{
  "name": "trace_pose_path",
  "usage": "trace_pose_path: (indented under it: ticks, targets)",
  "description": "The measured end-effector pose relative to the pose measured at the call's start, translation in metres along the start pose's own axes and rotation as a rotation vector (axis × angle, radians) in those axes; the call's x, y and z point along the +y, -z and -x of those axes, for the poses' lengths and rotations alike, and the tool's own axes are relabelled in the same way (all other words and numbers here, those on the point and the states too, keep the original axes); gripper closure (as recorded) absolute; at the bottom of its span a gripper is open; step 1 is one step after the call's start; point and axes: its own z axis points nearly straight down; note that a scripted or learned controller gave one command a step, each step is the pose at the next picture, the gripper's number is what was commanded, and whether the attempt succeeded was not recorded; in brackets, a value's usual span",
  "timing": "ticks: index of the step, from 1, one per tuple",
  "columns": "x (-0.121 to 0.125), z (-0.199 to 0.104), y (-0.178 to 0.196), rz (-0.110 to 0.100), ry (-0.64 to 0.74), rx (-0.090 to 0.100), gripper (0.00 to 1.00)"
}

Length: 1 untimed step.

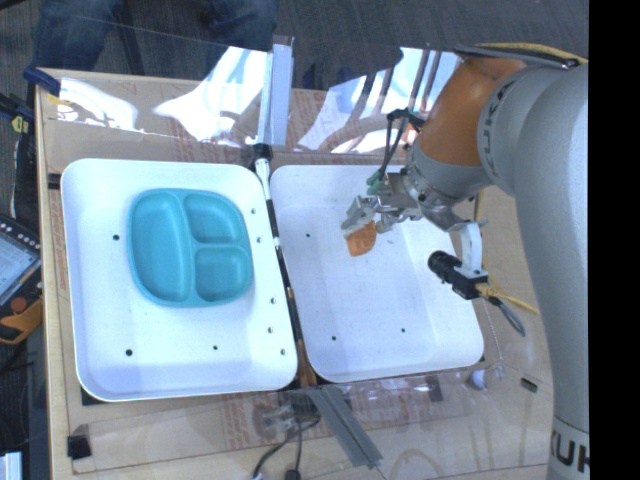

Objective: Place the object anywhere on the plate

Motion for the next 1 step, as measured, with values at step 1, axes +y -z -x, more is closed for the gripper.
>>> trace_pose_path:
  ticks: [1]
  targets:
    - [-0.0313, -0.0820, 0.0068, -0.002, 0.003, -0.002, 1.00]
